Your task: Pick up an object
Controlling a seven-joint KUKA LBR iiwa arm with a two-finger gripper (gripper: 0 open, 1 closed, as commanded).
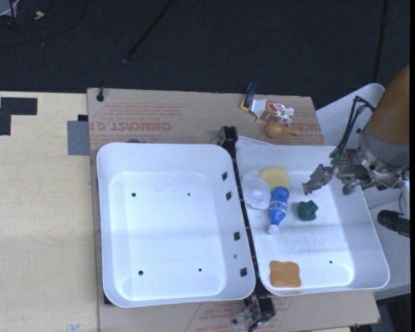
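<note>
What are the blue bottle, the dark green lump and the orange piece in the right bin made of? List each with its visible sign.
Blue bottle: likely plastic, glossy; it shows a bright highlight and a pale cap end.
Dark green lump: possibly rubber or soft plastic, matte; its outline is irregular and it shows no shine.
Orange piece: possibly foam or soft plastic, matte; it looks flat, with rounded corners and an even colour.
</note>
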